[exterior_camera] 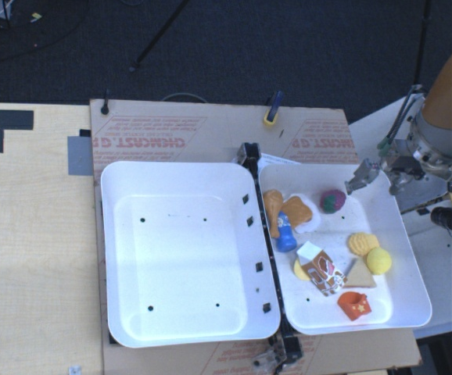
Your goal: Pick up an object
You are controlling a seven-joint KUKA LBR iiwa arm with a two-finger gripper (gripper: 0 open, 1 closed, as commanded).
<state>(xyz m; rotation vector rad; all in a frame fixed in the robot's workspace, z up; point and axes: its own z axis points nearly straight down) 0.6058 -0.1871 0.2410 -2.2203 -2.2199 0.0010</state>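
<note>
The right bin [414, 287] holds several small toys: a purple and green ball [333, 201], two orange-brown pieces [296, 209], a blue bottle [286, 237], a ridged yellow piece [360, 244], a yellow ball [378, 261], a brown and white carton [322, 271] and a red piece [354, 305]. My gripper [381, 178] hangs over the bin's far right corner, up and to the right of the purple ball. Its fingers [360, 176] are spread open with nothing between them.
The left bin [116, 209] lies beside the right one, with a black divider strip [261, 241] between them. Both rest on a cardboard sheet [179, 135]. A blue and yellow clamp [272, 109] sits at the cardboard's far edge.
</note>
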